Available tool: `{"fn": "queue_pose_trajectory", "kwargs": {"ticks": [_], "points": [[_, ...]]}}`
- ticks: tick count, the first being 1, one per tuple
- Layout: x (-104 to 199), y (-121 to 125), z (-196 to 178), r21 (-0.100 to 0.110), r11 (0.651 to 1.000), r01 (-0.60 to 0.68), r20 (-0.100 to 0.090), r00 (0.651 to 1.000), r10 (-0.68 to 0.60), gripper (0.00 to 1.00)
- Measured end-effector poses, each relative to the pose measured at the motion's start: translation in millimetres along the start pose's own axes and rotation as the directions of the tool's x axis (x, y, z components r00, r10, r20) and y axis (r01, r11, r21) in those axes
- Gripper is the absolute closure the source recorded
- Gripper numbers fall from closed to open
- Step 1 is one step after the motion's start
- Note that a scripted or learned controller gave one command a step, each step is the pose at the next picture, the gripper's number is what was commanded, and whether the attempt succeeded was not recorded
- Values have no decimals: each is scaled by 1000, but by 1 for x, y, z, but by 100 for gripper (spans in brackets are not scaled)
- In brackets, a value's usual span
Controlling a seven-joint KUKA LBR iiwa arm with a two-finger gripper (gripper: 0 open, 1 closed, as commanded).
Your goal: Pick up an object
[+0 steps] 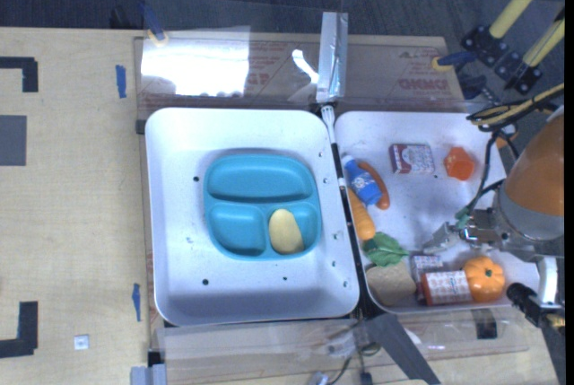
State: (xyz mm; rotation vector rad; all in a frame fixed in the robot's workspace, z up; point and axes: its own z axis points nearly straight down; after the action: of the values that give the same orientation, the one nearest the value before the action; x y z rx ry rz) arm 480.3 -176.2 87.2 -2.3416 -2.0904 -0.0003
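Note:
The right bin (421,127) holds several objects. A red and white carton (412,159) and a small orange piece (460,163) lie at its far side. A blue bottle (363,181) and a carrot (361,218) lie along its left wall. A green leafy piece (386,249), a red-labelled can (442,285) and a small orange pumpkin (485,278) sit near the front. My gripper (446,236) reaches in from the right and hangs low over the bin, just above the can and right of the leafy piece. Nothing shows held in it.
The left bin (179,284) bears a blue divided tray (260,181) with a yellow oval object (285,231) in its front right compartment. A tan lump (390,283) lies at the right bin's front left. Clear plastic walls stand behind both bins. Yellow poles rise at the top right.

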Motion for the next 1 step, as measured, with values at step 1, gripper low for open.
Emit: {"fn": "queue_pose_trajectory", "kwargs": {"ticks": [1], "points": [[1,78,1,-9,999,-32,3,999,32,0]]}}
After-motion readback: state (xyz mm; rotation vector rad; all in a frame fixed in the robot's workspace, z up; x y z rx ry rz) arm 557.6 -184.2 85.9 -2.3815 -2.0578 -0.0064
